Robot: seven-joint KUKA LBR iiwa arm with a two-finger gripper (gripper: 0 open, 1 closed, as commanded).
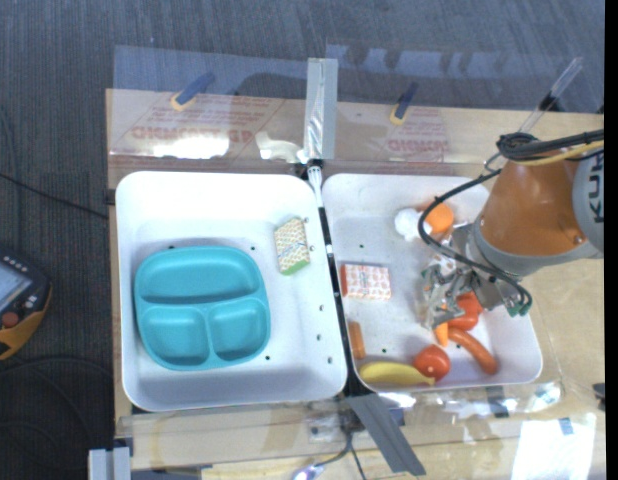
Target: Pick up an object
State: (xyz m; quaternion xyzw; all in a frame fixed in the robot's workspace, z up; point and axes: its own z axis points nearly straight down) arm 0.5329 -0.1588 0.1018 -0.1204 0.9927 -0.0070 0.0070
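Banana (394, 374) beside tomato (433, 361)

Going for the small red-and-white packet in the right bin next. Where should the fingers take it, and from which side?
Judging by its pose, come straight down on the red-and-white packet. It lies flat on open floor of the right bin, so close the fingers across its shorter span, on its top and bottom edges.

A teal divided tray (201, 304) lies in the left bin (129, 268); the arm (534, 208) reaches over the right bin's (389, 193) toy food.
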